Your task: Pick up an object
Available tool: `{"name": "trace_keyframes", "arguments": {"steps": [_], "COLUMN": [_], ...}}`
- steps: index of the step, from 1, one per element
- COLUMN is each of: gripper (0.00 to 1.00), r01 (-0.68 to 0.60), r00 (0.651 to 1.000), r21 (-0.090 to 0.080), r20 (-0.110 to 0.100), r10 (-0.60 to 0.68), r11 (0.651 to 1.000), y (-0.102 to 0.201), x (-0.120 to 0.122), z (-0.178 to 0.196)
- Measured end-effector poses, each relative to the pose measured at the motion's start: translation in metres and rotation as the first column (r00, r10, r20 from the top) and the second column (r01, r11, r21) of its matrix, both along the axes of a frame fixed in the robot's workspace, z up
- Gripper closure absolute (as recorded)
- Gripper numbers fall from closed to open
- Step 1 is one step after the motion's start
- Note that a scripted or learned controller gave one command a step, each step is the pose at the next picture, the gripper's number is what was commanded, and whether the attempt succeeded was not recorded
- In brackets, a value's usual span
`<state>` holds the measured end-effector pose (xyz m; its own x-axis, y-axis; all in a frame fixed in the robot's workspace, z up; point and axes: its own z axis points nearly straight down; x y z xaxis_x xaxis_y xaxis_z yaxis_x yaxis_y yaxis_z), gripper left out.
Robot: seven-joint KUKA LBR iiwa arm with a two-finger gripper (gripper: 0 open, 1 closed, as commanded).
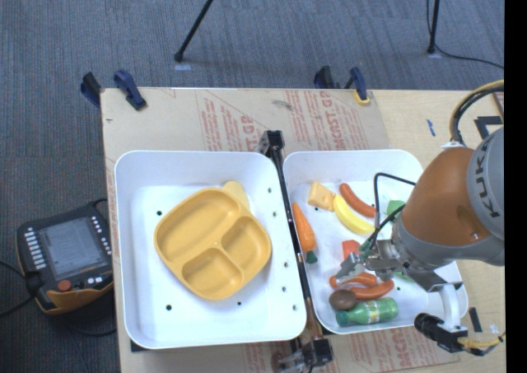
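from the fixed camera above the bench, the grey arm with its orange band reached in from the right and hung over the right-hand shallow white bin. its two-finger gripper sat low among the toy food there, metal fingers pointing left, tips just above a red sausage-shaped piece and beside a small red block; i could not tell how wide the pincer stood, nor whether anything lay between its tips. around it in that bin lay an orange plastic carrot with a green end along the left wall, a yellow cheese-like wedge near the top, a second red sausage touching a yellow banana, a round brown piece next to a green bottle-shaped toy at the near edge, and a bit of green partly hidden by the arm. the left-hand white bin held a yellow plastic divided plate with three compartments, lying flat and slightly turned. a black teach pendant with orange trim lay on the carpet to the left of the bench.
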<state>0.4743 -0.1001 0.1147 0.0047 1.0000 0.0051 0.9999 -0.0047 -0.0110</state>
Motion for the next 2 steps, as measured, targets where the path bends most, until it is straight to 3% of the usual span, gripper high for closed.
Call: {"name": "trace_keyframes", "arguments": {"steps": [1, 2], "gripper": [0.00, 1.00], "r01": [-0.005, 0.001], "r00": [1.000, 1.000], "r21": [-0.003, -0.001], "r20": [0.006, 0.002], "r10": [0.005, -0.001], "r11": [1.000, 1.000], "y": [0.0208, 0.0201], "x": [0.0292, 0.0288], "z": [-0.0286, -0.0199]}}
